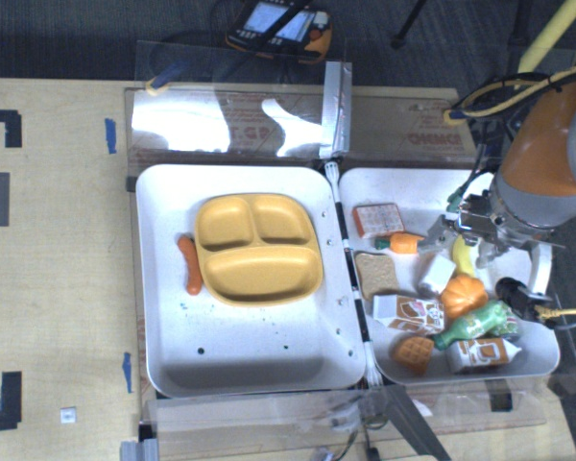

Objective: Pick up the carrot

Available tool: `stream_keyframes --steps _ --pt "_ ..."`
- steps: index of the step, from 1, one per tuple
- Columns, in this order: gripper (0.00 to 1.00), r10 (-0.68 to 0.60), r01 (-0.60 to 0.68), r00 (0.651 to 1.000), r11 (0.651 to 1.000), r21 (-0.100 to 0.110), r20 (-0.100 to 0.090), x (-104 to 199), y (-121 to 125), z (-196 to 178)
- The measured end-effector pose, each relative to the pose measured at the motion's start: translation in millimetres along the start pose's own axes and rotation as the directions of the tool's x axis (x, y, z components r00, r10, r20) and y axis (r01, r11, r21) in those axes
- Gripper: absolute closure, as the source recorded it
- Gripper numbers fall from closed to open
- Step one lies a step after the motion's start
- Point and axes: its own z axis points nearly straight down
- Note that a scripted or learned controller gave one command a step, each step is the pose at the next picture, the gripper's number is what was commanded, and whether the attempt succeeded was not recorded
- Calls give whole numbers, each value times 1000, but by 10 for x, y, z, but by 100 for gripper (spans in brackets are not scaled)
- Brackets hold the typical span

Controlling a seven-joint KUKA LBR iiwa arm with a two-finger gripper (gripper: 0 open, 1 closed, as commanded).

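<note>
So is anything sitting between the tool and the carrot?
Nothing visible. The tool hangs just right of the carrot in the right bin, bare floor between them. A brown slice and a red packet lie close beside the carrot.

Left bin (163, 353): divided plate (257, 248) in the middle, sausage (190, 263) touching its left edge. Right bin (542, 353): carrot (400, 244) near the back-left corner, beside a cracker (377, 219); waffle (413, 352) at the front edge; gripper (480, 248) over the right side.

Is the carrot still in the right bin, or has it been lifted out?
In the bin. The carrot lies flat on the right bin floor beside the hand, not between its fingers.
</note>
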Motion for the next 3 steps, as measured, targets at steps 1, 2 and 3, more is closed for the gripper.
stream_keyframes --steps 1,2,3 --pt "0 -1 1 1000 1000 -8 2 287 139 653" --pt "0 -131 131 991 991 6 0 -60 566 774" --pt "0 -466 466 885 885 -6 6 133 1041 761"
